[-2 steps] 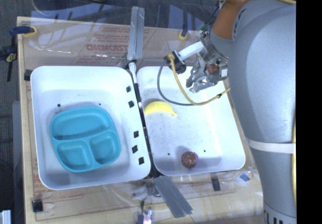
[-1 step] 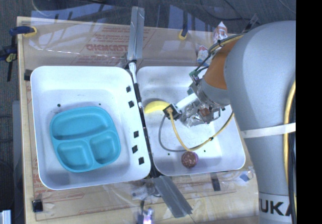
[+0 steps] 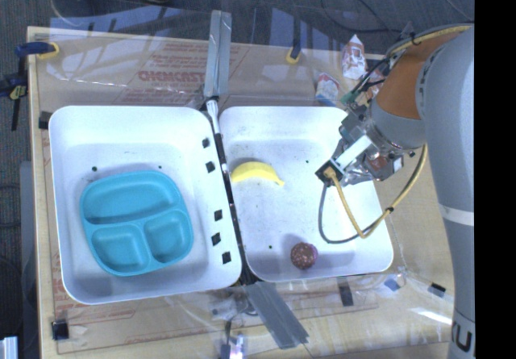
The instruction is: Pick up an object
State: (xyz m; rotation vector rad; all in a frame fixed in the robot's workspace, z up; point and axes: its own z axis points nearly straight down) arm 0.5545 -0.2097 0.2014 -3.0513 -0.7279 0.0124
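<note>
A yellow banana [image 3: 256, 174] lies in the right bin [image 3: 274, 127], near its left wall. Close to that bin's front edge sits a small brown round thing [image 3: 304, 255]. My gripper [image 3: 376, 162] hangs over the right side of the right bin, well to the right of the banana and above and behind the brown thing. Nothing is seen held in it.
A blue divided plate [image 3: 135, 221] lies in the left bin [image 3: 72, 131]. A yellow cable loops down from the wrist over the right bin's floor. The arm's grey body fills the right side. Packets [image 3: 352, 59] lie on the bench behind the right bin.
</note>
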